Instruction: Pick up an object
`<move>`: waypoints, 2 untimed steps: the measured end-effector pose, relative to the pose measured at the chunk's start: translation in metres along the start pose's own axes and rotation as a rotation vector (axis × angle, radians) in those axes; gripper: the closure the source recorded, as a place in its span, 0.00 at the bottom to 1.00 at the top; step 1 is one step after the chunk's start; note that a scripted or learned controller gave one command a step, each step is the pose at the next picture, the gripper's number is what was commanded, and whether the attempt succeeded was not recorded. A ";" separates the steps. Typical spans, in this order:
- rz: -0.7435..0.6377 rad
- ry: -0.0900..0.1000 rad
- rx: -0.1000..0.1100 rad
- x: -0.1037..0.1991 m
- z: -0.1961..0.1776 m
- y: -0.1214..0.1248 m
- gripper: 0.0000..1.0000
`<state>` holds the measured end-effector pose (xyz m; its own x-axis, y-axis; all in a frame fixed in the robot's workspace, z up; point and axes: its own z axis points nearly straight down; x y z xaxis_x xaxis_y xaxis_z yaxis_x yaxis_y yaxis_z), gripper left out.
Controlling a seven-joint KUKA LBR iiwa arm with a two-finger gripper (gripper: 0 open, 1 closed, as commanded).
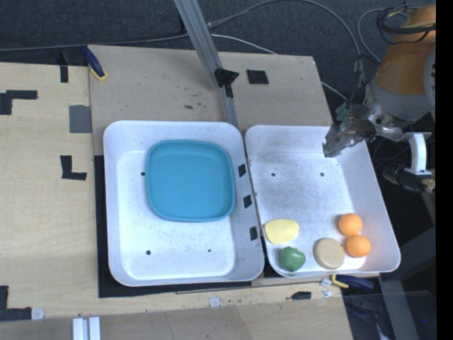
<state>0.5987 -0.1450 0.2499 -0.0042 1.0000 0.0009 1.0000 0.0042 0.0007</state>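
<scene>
My claw (334,147) hangs over the top right edge of the right bin (304,183), and my grey arm (403,76) with its orange band comes in from the right. My claw looks dark and small from up here, so I cannot tell how wide it is, and I see nothing in it. The things to pick up all sit down at the near end of the right bin, well apart from my claw. There is a yellow lump (282,230) next to the wall between the two bins, and a green thing (291,258) just below it. Beside the green thing is a round tan piece (328,253). Two little orange balls (350,224) sit close together by the right wall, one just below the other. The left bin (127,261) has a blue square plate (190,180) lying flat in it
</scene>
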 end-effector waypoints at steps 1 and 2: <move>0.000 0.000 0.002 0.049 0.013 0.007 1.00; 0.001 0.000 0.002 0.097 0.022 0.001 1.00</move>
<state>0.5992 -0.0483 0.2275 -0.0035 1.0000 0.0009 1.0000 0.0035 -0.0011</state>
